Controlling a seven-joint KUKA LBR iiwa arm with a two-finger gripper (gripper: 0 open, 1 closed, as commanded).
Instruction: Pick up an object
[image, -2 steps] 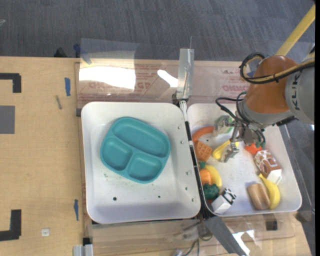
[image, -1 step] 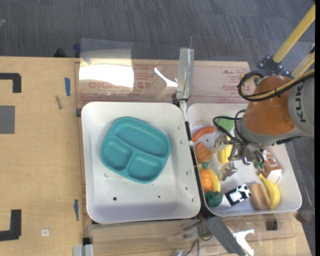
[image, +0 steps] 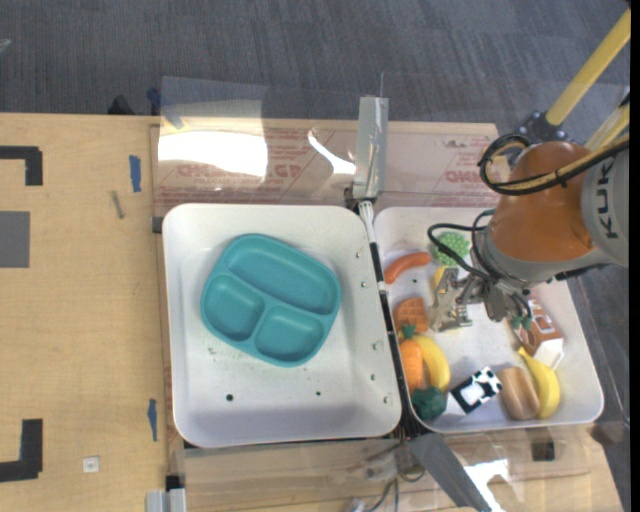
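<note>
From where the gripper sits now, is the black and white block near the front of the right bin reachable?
Probably yes. The black and white block lies uncovered, just ahead of the gripper, with open bin floor between them. A banana and bun crowd its right side.

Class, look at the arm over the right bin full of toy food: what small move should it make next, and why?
Probably lower straight down: the gripper hangs over the right bin near the orange toy and the banana, with nothing seen between its fingers.
</note>
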